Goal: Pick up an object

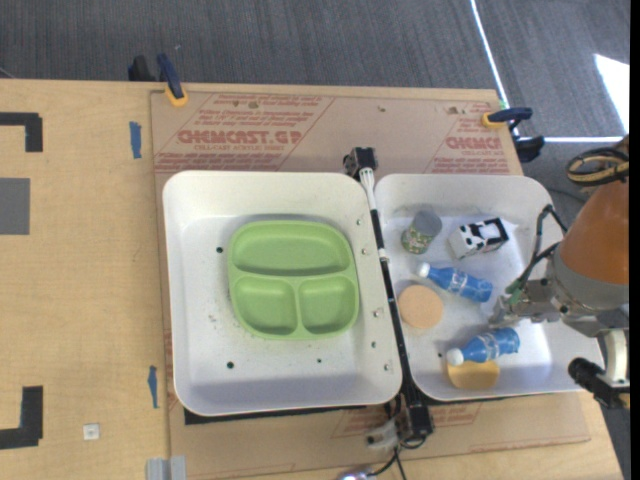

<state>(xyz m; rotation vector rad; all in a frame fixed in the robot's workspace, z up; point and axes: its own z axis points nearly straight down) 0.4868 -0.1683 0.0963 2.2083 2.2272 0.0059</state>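
The right bin [535, 193] holds several small objects. Two blue bottles with white caps lie in it, one [458, 282] in the middle and one [487, 347] nearer the front. A tan disc [421, 308] lies left of them, and a tan block [472, 373] sits at the front. A black-and-white toy [481, 236] and a small grey and green round piece [420, 230] sit toward the back. My gripper [512, 308] hangs low over the bin's right part, just above and right of the front bottle. Nothing visibly hangs from it.
The left bin [190, 268] holds a green divided plate [294, 277]. A ridge [380, 268] where the two bin walls meet runs between the bins. The arm with its orange band [602, 233] covers the right bin's right edge. Clamps [505, 118] hold the board at the back.
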